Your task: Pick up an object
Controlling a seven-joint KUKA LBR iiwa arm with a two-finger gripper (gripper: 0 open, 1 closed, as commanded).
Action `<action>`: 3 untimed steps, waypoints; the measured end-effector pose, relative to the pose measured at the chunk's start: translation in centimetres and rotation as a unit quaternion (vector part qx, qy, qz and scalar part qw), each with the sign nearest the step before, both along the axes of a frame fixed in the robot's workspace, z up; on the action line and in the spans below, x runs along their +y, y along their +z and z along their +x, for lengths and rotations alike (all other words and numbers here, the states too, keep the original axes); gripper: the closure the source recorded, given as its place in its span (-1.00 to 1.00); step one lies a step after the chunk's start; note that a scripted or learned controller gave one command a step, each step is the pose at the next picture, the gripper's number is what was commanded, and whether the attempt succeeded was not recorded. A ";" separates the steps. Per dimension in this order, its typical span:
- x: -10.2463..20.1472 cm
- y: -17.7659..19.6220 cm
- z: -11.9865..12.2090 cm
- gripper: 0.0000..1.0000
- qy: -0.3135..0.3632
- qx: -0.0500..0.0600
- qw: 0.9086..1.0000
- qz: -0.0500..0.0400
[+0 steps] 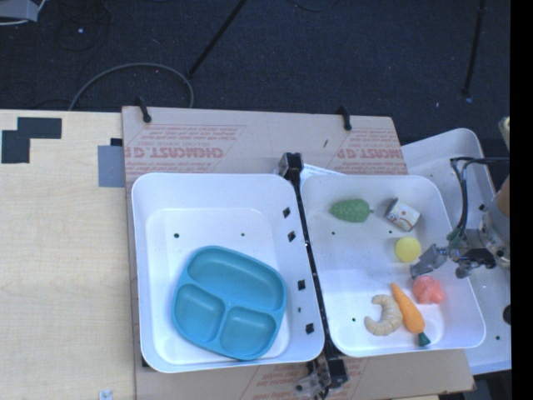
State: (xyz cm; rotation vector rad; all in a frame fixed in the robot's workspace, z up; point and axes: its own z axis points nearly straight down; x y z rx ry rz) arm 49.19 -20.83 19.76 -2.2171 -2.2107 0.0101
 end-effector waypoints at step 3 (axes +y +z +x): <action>0.4 -11.0 0.3 -1.00 0.001 -0.006 1.000 -0.001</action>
